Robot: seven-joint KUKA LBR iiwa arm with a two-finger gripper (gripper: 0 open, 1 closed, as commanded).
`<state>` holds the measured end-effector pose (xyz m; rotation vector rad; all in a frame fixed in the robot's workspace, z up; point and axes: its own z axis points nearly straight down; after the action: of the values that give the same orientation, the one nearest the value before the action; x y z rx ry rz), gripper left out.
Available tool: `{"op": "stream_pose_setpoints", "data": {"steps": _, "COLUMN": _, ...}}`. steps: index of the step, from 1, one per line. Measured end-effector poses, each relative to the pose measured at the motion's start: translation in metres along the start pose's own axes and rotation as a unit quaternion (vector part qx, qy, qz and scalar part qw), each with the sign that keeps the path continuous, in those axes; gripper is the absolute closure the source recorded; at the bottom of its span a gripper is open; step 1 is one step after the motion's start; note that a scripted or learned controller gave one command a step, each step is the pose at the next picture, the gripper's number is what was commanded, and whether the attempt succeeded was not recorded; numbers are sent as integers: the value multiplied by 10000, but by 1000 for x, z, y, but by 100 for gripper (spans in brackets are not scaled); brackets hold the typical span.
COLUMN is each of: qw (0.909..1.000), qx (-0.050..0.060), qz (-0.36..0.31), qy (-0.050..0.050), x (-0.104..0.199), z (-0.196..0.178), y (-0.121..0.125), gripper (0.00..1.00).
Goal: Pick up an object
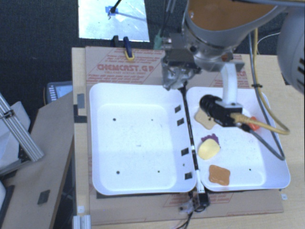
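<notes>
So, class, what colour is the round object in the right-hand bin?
The round object is pale yellow; camera view.

Gripper (172,81) sits at upper centre of the frame, over the far end of the seam between the left bin (138,142) and the right bin (252,163). Left side of the right bin, top to bottom: tan flat piece (204,120), purple item (210,138) touching the yellow round item (208,150) just below it, orange-brown piece (219,174) near the bottom rim. Small red-orange item (254,125) lies further right, mid-bin.
</notes>
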<state>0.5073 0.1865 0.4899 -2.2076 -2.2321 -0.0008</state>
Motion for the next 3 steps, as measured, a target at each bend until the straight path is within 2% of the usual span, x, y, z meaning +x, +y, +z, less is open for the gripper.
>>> {"op": "stream_pose_setpoints", "data": {"steps": 1, "qw": 10000, "qx": -44, "qz": 15, "qy": 8, "x": 50, "z": -40, "y": 41, "gripper": 100}}
{"op": "stream_pose_setpoints", "data": {"steps": 2, "qw": 10000, "qx": -26, "qz": 54, "qy": -6, "x": 47, "z": -46, "y": 59, "gripper": 100}}
{"op": "stream_pose_setpoints", "data": {"steps": 3, "qw": 10000, "qx": 6, "qz": 67, "qy": -13, "x": -6, "z": -18, "y": 19, "gripper": 100}}
